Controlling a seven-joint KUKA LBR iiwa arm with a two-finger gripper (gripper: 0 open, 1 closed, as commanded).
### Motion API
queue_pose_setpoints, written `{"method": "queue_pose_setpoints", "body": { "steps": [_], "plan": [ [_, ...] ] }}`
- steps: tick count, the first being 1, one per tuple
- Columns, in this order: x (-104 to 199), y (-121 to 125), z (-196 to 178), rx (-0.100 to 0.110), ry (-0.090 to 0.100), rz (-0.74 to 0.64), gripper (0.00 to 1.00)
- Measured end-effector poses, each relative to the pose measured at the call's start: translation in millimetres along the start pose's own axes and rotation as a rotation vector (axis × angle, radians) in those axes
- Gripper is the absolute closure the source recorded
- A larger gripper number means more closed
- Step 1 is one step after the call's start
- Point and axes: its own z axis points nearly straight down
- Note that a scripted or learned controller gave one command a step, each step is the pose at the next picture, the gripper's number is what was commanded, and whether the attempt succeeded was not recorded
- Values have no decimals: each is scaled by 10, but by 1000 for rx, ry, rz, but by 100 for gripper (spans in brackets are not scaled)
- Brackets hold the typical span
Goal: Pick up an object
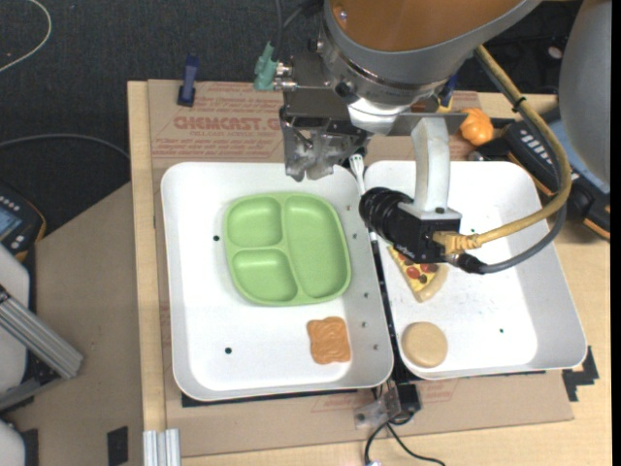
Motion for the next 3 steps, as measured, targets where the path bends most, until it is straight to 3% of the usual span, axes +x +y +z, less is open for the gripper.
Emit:
{"method": "queue_pose_setpoints", "body": {
  "steps": [1, 2, 3],
  "plan": [
    [-428, -7, 584, 12, -7, 11, 100],
    [-53, 3, 65, -1, 0, 3, 100],
    [25, 6, -72, 1, -1, 5, 100]
  ]
}}
